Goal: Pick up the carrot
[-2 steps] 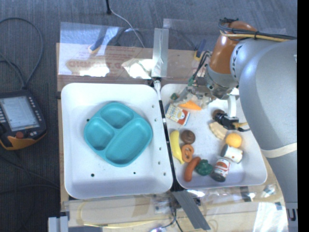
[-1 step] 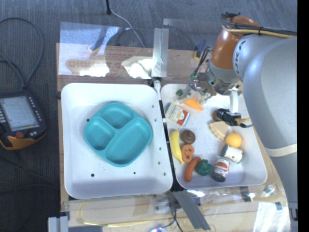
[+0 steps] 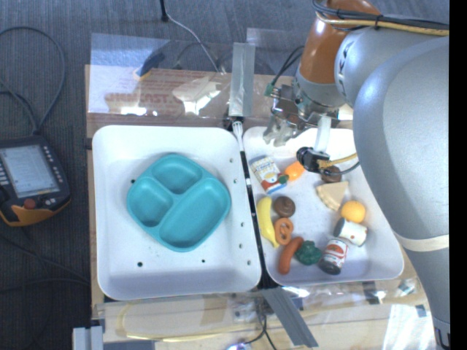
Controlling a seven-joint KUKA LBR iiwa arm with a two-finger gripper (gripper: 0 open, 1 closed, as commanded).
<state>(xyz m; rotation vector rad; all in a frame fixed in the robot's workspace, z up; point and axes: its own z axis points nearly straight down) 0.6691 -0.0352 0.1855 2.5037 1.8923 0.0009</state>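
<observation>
Carrot (image 3: pixel 290 254) first: I take it to be the tapered orange-red piece with a dark green tuft at its thick end, lying near the front of the right bin (image 3: pixel 379 268), well apart from the gripper.

The gripper (image 3: pixel 281 131) hangs over the back left corner of that bin, near the divider. Whether it is spread or clenched I cannot tell from this slanted view, and I see nothing held in it. Just in front of it sit a small printed carton (image 3: pixel 265 170) and a short bright orange block (image 3: pixel 294 171), which could be mistaken for the target.

Further forward lie a brown round piece (image 3: pixel 284 206), a smooth yellow banana (image 3: pixel 266 221) along the bin wall, a pale wedge (image 3: pixel 333 194) and a glossy orange fruit (image 3: pixel 353 211). The toys are crowded together, so I judge that a clean approach to the carrot needs care.

The left bin (image 3: pixel 117 268) holds a teal divided plate (image 3: pixel 179 201), a likely drop place.
</observation>
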